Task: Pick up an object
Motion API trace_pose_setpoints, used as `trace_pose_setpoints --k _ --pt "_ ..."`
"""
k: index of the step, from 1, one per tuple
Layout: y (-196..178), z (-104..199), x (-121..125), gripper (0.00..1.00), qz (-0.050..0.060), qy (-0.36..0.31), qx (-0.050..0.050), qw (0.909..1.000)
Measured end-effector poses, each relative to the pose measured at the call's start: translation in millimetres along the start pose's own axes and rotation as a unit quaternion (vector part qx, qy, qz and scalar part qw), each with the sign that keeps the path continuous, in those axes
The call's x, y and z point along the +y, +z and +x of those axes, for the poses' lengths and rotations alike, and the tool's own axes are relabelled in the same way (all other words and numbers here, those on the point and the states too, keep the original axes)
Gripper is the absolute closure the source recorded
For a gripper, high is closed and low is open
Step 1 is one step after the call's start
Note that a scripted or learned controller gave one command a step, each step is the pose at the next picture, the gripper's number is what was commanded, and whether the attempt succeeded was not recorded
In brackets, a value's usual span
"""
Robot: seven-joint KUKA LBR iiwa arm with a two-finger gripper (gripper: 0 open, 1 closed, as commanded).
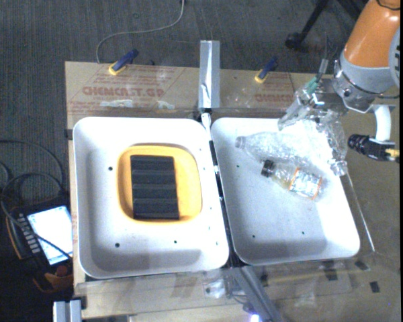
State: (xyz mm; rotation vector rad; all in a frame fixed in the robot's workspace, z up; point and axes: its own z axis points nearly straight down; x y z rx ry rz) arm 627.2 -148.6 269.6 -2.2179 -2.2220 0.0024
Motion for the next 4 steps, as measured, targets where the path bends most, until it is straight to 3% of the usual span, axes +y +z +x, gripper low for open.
trace_pose_setpoints --k 1,2,3,4 --pt "97.5 -25.0 -7.0 0.0 0.0 -0.072 0.0 0.9974" --pt "169.1 -41.8 -31.2 0.0 -0.008 -0.12 -0.002 0.9927" --pt "159.7 -41.0 -30.4 1.0 -0.009 -0.12 -0.001 0.9927" --pt "78.3 29.3 15.5 1.0 -0.002 -0.158 0.0 0.9874"
